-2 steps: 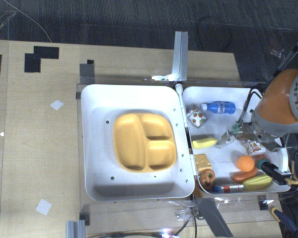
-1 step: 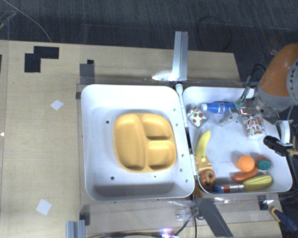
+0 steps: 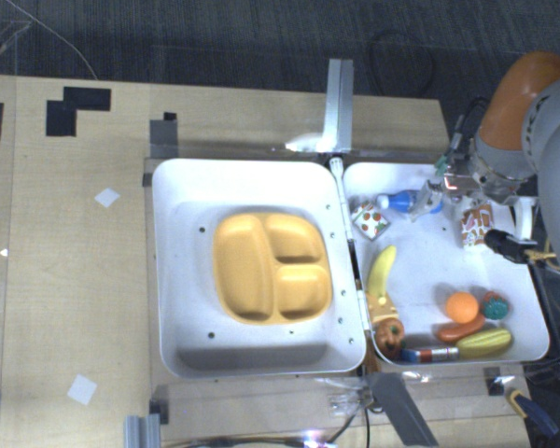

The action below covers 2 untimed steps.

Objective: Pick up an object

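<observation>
The right bin (image 3: 420, 269) holds several small objects. A blue bottle with a white cap (image 3: 400, 201) lies near its back wall. My gripper (image 3: 445, 184) hangs at the bin's back right, just right of the bottle's end; whether it touches the bottle is unclear. A white packet with red dots (image 3: 369, 220) lies left of the bottle. A red and white wrapper (image 3: 474, 225) lies below the gripper. A yellow banana (image 3: 382, 274) lies along the left wall. An orange ball (image 3: 462, 306) rests near the front.
The left bin (image 3: 182, 278) holds a yellow divided tray (image 3: 271, 266). At the right bin's front lie a teal and red ball (image 3: 495, 305), a red sausage shape (image 3: 457, 329), a yellow-green fruit (image 3: 485, 342), a brown toy (image 3: 387, 329) and a marker (image 3: 422, 354).
</observation>
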Each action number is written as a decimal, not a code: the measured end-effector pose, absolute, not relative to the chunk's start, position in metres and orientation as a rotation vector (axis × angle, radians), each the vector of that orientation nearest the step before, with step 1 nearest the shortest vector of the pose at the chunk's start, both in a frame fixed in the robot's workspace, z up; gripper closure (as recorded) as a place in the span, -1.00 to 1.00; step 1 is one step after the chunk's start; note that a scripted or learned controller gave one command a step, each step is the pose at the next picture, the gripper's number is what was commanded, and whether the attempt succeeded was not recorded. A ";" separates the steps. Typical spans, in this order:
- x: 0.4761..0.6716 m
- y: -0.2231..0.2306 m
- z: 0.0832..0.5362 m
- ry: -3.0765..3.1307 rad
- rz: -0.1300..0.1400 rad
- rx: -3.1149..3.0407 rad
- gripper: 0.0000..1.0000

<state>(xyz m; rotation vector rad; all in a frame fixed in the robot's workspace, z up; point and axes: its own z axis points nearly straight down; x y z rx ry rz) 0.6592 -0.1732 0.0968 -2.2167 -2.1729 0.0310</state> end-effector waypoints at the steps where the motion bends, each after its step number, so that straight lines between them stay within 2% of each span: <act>1: 0.659 -0.159 0.087 -2.009 0.060 -2.366 -1.00; 2: 0.665 -0.150 0.086 -2.489 0.023 -1.905 -1.00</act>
